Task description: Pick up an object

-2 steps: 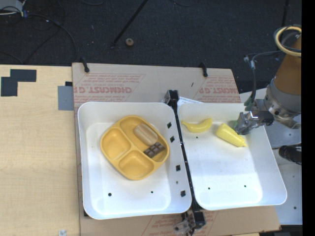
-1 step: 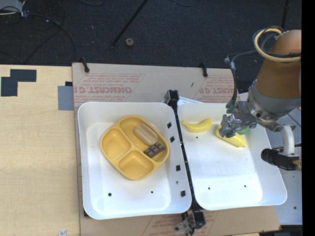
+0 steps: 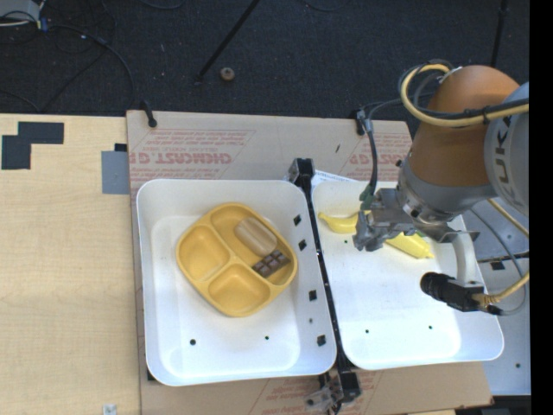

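Observation:
A yellow banana-like piece (image 3: 340, 222) lies near the far left of the right bin (image 3: 406, 335). A second yellow piece (image 3: 409, 245) lies just right of it, partly hidden by the arm. My gripper (image 3: 366, 235) hangs low between the two yellow pieces, close over the bin floor. In the left bin (image 3: 173, 353) sits a yellow divided plate (image 3: 232, 259) holding a tan bread-like item (image 3: 254, 234) and a dark brown block (image 3: 271, 264).
A black divider (image 3: 315, 266) runs between the two bins. A black cylindrical part with a cable (image 3: 449, 291) hangs over the right bin's right side. The big orange and grey arm body (image 3: 458, 137) covers the right bin's far corner.

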Action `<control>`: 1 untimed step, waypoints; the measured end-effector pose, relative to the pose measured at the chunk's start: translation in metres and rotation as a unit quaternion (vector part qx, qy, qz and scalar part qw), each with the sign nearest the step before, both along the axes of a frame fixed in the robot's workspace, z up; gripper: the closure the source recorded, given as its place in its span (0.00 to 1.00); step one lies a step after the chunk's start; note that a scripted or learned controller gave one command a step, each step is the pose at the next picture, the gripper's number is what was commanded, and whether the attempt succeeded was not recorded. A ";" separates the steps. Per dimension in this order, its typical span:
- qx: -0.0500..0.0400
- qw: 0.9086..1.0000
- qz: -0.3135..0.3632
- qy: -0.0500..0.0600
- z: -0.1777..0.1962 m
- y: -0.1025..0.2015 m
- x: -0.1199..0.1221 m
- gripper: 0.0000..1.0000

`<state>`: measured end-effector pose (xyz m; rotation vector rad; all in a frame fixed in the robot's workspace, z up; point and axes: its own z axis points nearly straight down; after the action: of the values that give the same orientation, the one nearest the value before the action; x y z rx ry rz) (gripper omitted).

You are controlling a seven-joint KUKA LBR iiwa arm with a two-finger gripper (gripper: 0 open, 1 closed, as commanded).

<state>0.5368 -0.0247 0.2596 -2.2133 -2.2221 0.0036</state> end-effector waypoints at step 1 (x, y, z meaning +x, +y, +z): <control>0.000 1.000 0.001 -0.001 0.000 0.057 -0.002 1.00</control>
<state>0.5346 0.0325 0.2599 -2.2115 -2.2248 0.0023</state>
